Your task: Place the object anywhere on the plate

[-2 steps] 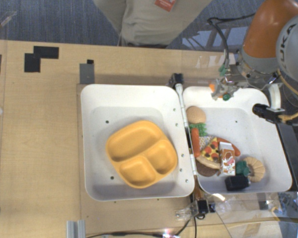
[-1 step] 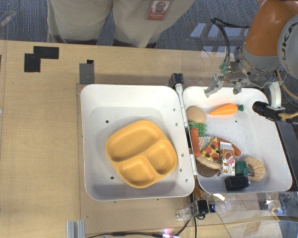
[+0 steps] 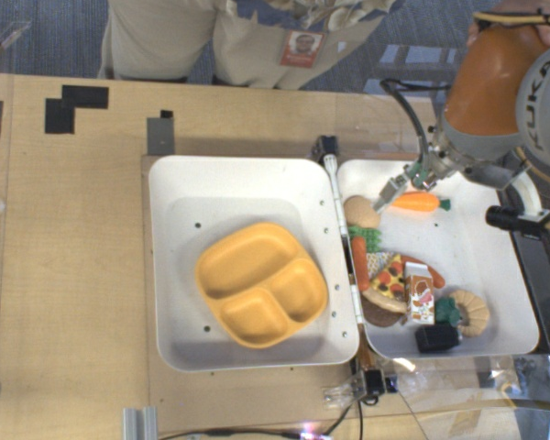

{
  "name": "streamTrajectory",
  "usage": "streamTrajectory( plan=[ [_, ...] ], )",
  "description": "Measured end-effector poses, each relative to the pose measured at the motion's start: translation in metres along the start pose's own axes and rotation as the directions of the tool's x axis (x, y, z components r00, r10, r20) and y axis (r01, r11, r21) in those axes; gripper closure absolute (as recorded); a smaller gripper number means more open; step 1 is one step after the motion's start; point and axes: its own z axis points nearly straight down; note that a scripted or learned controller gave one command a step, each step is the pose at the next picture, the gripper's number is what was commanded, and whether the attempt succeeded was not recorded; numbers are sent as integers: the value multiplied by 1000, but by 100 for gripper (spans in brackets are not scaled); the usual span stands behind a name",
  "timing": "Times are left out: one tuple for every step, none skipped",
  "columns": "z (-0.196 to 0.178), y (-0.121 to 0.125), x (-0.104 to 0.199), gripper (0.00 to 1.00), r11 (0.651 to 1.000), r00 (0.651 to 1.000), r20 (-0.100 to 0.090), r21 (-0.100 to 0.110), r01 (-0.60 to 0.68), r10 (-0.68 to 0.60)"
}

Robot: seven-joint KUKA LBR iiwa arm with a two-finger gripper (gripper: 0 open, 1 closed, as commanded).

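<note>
A yellow divided plate (image 3: 259,284) lies in the left white bin (image 3: 179,246), tilted a little, with nothing in its compartments. My gripper (image 3: 400,189) hangs low over the upper part of the right bin (image 3: 504,273), reaching in from the right. An orange toy carrot (image 3: 416,203) with a green end lies just under and beside the gripper tip. Whether the carrot is touched by the gripper is unclear from this angle.
The right bin also holds a tan round piece (image 3: 357,211), a long orange-red vegetable (image 3: 358,253), a pizza slice (image 3: 390,278), a small printed box (image 3: 420,295), a black block (image 3: 435,338) and a tan ring (image 3: 467,311). A person stands behind the bench.
</note>
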Motion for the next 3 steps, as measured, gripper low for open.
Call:
streamTrajectory(
  plan=[
    [12,-35,50,0,790,790,-29,5,613,-613],
    [-10,-28,42,100,795,795,7,-4,606,-606],
    [1,27,32,100,613,613,3,-1,790,-790]
  ],
)
